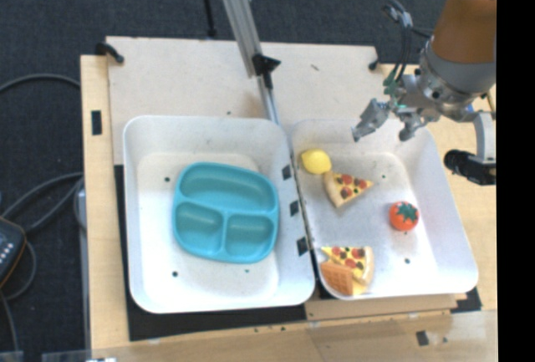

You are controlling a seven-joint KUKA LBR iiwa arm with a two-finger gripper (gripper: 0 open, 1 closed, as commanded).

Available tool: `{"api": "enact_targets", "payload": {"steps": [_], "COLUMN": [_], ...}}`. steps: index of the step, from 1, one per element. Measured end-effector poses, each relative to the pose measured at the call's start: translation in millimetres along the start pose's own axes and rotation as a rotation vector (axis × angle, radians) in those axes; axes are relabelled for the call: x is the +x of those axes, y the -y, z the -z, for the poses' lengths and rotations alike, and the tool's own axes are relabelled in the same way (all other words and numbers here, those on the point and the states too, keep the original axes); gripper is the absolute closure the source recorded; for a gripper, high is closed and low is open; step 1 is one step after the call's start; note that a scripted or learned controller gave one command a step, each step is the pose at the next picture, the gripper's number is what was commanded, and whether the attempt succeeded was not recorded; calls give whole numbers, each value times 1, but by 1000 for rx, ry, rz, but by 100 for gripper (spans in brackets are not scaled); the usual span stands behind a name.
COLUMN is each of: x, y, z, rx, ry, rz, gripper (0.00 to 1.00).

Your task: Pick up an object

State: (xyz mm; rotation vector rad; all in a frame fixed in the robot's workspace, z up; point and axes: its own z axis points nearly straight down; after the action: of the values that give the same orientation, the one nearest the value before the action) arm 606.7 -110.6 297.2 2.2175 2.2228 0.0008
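Nearest in the right bin (456, 210): pizza slice on a waffle (348, 267) at the front edge, flat, awkward to pinch. Further back, the tomato (403, 216), round, likely light hard plastic and slick; take it across the middle. Then a second pizza slice (345, 187), low wedge; grip across its narrow sides. Lemon (315, 161) sits by the divider wall, small, could roll. Teal tray (226, 212) lies in the left bin. Gripper (386, 126) hovers over the far rim, fingers spread, holding nothing.

Metal post (238, 9); black cables (33, 201) beside bench (201, 72)
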Motion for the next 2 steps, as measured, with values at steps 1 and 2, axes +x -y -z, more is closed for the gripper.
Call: {"api": "enact_targets", "payload": {"steps": [1,2], "x": [0,-9], "y": [0,2], "z": [0,-60], "rx": [0,6], "ry": [0,1], "rz": [-1,-3], "gripper": [0,0]}}
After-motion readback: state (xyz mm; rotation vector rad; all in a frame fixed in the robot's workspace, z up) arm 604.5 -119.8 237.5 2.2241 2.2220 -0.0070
